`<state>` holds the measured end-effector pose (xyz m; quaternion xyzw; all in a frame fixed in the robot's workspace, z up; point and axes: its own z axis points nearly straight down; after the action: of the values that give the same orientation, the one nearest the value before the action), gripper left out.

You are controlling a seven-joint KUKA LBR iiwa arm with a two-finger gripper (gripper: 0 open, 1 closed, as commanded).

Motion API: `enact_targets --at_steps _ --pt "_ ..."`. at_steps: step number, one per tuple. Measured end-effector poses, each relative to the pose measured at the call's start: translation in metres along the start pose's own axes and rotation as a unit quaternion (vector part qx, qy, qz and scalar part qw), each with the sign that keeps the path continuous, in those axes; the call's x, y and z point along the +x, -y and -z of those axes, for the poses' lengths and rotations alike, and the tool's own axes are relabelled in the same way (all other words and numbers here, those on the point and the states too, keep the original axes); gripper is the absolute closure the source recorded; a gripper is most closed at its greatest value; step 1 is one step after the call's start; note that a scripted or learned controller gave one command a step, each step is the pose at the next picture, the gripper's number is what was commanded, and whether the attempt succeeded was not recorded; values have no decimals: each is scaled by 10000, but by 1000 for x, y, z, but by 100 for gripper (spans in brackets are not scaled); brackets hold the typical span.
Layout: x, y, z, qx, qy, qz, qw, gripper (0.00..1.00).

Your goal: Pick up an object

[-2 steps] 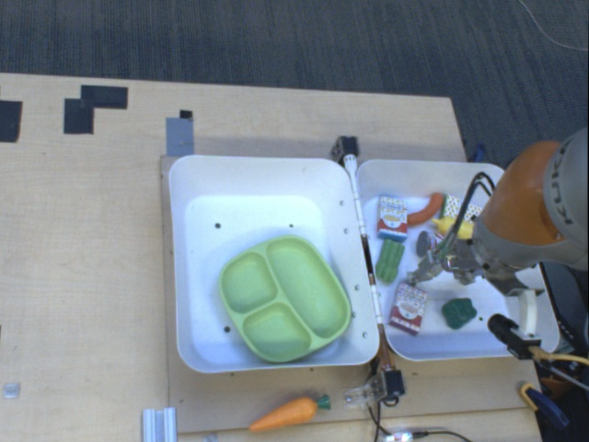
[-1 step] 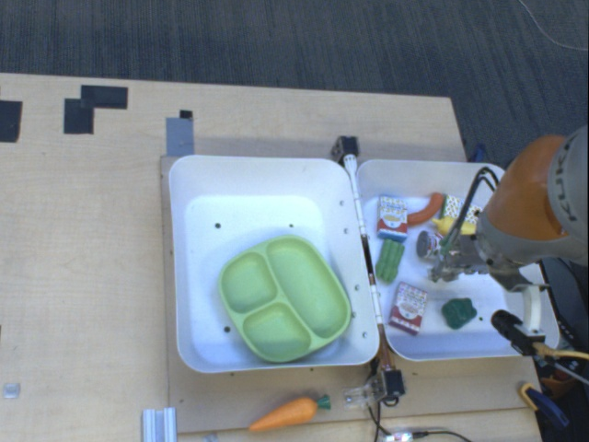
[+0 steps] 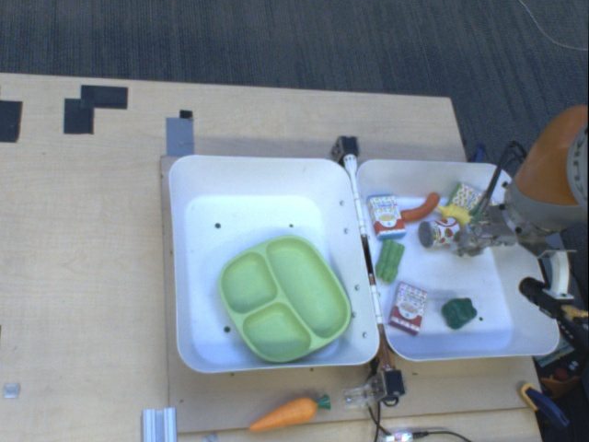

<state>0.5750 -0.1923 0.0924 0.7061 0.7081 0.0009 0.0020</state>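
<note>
We saw the gripper (image 3: 471,243) low in the right bin (image 3: 529,343), reaching in from the right with its tip among a tight cluster of toys, and we could not tell how its jaws stood or whether anything was caught in them, since the wrist and the clutter hid the tip. The likeliest target seemed to us the small can (image 3: 439,234), lying on its side just left of the tip, its long axis running roughly left to right and its round end facing left toward the bin divider. Touching or nearly touching it were a yellow toy (image 3: 454,214) and an orange sausage (image 3: 420,208), whose length slanted up toward the right. We judged crowding to be the chief risk: a closing grip could catch two items at once, or nudge the can so that it rolled away across the smooth floor. A can on its side would also slip out if squeezed across its curved wall. Farther off lay a red-and-white carton (image 3: 384,215), a green pickle (image 3: 390,260), a second carton (image 3: 408,307) and a dark green pepper (image 3: 458,313), all well apart from the tip. The left bin (image 3: 198,247) held a green divided plate (image 3: 285,297).
</note>
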Motion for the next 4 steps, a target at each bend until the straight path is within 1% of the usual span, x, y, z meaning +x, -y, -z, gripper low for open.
enact_targets --at_steps 1,2,3,4 --pt "35 -63 114 -20 -3 20 10000 100" --pt "-14 -95 87 3 1 3 10000 100" --pt "-14 -95 87 -1 -1 10 10000 0" --pt "-12 -67 -2 -45 -8 14 10000 0"
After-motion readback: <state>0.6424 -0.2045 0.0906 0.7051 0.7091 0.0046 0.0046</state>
